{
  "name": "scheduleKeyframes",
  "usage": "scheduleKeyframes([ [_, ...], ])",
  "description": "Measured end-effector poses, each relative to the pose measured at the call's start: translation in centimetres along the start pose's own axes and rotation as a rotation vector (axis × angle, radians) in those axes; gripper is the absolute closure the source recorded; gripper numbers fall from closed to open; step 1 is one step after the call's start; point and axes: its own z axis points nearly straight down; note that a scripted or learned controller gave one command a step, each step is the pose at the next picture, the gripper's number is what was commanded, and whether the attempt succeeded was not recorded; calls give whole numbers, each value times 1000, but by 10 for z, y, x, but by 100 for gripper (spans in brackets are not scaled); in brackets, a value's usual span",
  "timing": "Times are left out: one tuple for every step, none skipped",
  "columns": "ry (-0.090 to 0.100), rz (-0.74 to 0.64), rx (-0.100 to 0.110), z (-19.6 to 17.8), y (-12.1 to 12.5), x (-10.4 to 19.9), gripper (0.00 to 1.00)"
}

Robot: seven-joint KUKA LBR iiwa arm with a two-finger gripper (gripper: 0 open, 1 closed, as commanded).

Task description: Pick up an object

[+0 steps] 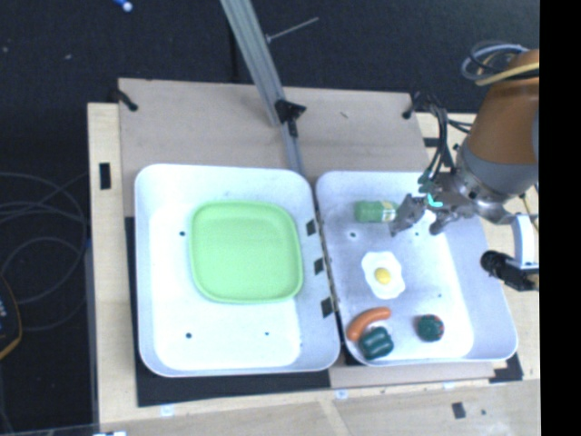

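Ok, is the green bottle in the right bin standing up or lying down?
Lying down. The green bottle rests on its side on the floor of the right bin, its pale cap pointing toward the gripper.

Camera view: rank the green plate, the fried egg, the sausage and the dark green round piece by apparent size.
1. green plate, by far the largest.
2. fried egg.
3. sausage.
4. dark green round piece.
The sausage is longer but thinner than the round piece, so those two are close.

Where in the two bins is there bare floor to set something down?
Left bin: bare strips around the green plate, widest below it. Right bin: bare between the egg and right wall. Crowded at its bottom left, around the sausage.
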Motion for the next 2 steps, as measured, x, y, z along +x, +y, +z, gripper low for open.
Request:
scheduleKeyframes([
  [0, 0, 0, 0, 0, 0, 0],
  [0, 0, 5, 56, 7, 6, 0],
])
